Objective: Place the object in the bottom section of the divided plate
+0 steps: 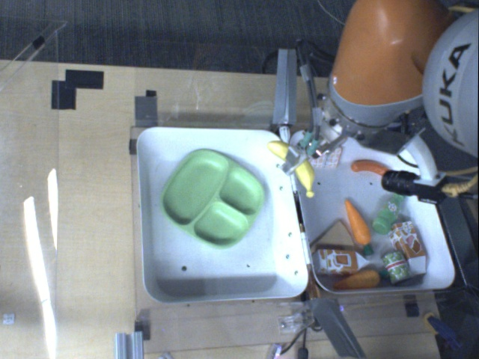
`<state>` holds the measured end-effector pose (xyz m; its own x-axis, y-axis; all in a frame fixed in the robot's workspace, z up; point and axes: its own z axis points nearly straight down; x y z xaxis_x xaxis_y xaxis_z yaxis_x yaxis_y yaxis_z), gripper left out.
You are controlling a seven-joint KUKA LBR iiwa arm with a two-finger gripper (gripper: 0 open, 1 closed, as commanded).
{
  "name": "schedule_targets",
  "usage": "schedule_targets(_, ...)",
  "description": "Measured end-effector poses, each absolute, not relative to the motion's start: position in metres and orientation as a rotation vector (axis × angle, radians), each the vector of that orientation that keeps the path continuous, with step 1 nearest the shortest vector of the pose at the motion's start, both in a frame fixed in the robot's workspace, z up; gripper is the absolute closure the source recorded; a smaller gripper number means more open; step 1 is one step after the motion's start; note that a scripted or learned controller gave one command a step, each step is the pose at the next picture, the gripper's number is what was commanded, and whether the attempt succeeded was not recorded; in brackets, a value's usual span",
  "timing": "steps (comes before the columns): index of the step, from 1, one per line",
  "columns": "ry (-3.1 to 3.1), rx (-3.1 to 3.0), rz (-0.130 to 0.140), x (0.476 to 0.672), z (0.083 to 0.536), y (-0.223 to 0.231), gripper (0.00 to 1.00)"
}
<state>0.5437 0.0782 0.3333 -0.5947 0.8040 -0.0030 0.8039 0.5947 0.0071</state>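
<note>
A green divided plate lies in the left white bin, with its bottom section holding nothing. My gripper hangs over the wall between the two bins, just right of the plate's upper right corner. A yellow banana sits between its fingers, one end poking out toward the left bin and the other pointing down over the right bin. The grey and orange arm covers the back of the right bin.
The right bin holds a carrot, a red sausage, a green bottle, a brown carton, a small can, a printed box and an orange piece.
</note>
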Motion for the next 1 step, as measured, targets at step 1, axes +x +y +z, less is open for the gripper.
schedule_targets(1,2.800,1.411,0.008,0.5437,0.3334,0.0782,0.00)
